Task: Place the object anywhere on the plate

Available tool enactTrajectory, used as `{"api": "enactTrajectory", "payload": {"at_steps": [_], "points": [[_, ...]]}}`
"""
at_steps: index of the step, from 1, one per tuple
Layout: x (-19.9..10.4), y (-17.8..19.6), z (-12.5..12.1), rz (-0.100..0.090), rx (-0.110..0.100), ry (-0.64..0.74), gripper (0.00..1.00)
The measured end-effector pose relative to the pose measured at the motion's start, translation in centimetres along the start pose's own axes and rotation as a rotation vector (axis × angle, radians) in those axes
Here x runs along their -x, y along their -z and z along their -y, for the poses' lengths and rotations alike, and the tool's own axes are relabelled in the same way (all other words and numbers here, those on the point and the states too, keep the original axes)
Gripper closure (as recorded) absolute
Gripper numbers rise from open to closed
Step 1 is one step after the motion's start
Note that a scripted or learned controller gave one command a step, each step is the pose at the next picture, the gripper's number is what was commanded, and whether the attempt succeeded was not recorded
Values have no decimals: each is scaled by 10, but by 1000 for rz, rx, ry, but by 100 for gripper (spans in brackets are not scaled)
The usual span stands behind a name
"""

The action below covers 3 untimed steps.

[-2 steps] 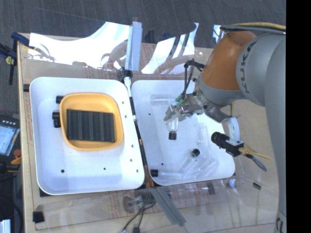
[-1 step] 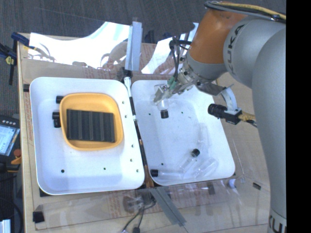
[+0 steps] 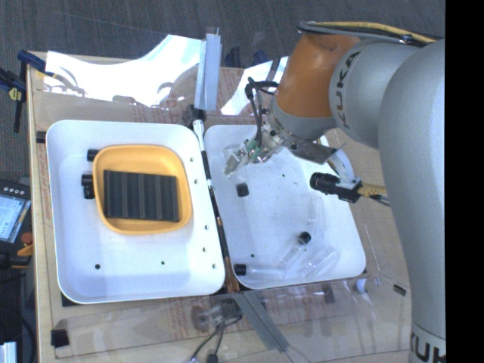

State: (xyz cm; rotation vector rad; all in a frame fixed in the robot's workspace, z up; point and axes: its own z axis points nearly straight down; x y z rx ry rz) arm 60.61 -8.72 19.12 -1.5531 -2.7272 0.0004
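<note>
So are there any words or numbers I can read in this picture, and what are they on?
"KUKA": dark letters running down the grey arm, just beside its orange band.
"KU": the start of the same name at the arm's base, cut off by the bottom edge of the picture.
The small screen at the left edge has markings, too small and blurred to read.
</note>
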Motion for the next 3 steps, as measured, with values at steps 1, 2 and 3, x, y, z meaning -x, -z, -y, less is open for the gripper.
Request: {"api": "enactTrajectory", "payload": {"at_steps": [1, 2, 3], "points": [[0, 0, 0, 0, 0, 0, 0], [-43, 21, -31, 3, 1, -98, 0], [-73, 22, -52, 3, 2, -114, 0]]}}
